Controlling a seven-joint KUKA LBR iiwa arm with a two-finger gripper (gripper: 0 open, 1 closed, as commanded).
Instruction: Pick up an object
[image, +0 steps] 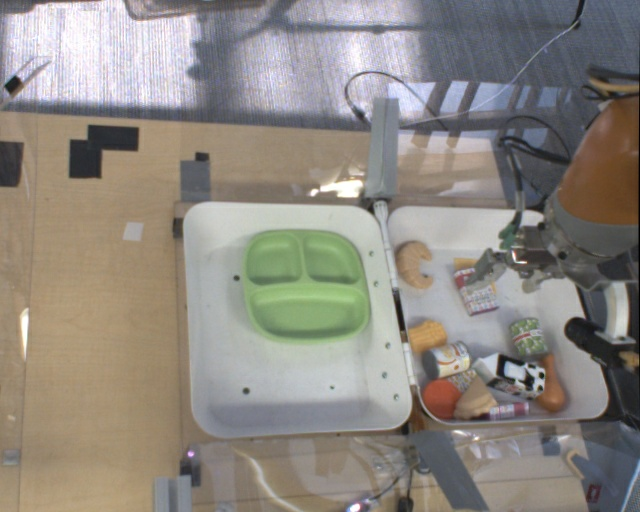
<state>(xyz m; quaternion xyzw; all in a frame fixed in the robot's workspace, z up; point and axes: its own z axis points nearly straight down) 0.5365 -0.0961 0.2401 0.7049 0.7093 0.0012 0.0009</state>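
Note:
The right bin (440, 228) holds several small objects. A tan croissant (413, 263) lies at its left. A red-and-white packet (478, 291) is near the middle and a green can (526, 337) sits right of it. Toward the front are a yellow item (427, 334), a small labelled can (452, 358), a red ball (440, 398), a black-and-white cow toy (522, 376) and an orange carrot (551, 386). My gripper (510, 266) hangs over the bin's right half, just above and right of the packet. I see nothing held in it.
The left bin (215, 380) carries a green divided plate (304, 284). A grey post (381, 150) stands behind the ridge between the bins. Cables (520, 160) trail behind the right bin. The arm's orange band (605, 160) fills the right edge.

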